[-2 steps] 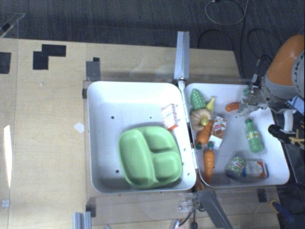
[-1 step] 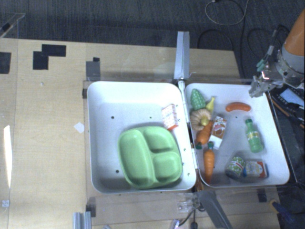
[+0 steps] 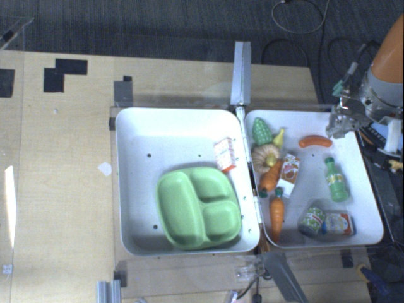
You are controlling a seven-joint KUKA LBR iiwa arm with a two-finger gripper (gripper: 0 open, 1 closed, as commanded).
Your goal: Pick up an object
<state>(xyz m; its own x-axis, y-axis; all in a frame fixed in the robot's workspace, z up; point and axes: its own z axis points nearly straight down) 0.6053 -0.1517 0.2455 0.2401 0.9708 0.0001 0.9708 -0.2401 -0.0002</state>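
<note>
Hovering at the far right corner of the right-hand shallow white plastic bin (image 3: 372,223), the grey arm's two-finger gripper (image 3: 338,126) hangs above the bin's rim with nothing visible between its tips; how wide it stands cannot be told from this slanted overhead view.

No object has been lifted yet, as far as can be seen. Every candidate lies in place. Nearest the gripper is a small orange-red toy sausage (image 3: 314,142), just beside it toward the bin's middle. A green plastic bottle with a yellow label (image 3: 336,180) lies a little nearer the camera. Along the bin's left wall sit a green toy corn cob (image 3: 261,132), a tan garlic-like bulb (image 3: 266,154) and two orange toy carrots (image 3: 273,194), with a small red-and-white carton (image 3: 290,169) touching them. Two crumpled printed packets (image 3: 327,223) rest near the front edge.

On the pale wooden desk (image 3: 57,188), the left-hand white bin (image 3: 136,169) holds a light green divided plastic tray (image 3: 198,207) and a small red-and-white packet (image 3: 225,154) against its right wall.

The whole task seems to lie ahead: choosing a target, descending, closing on it and raising it clear. The sausage looks the likeliest pick, judging by its closeness alone.
</note>
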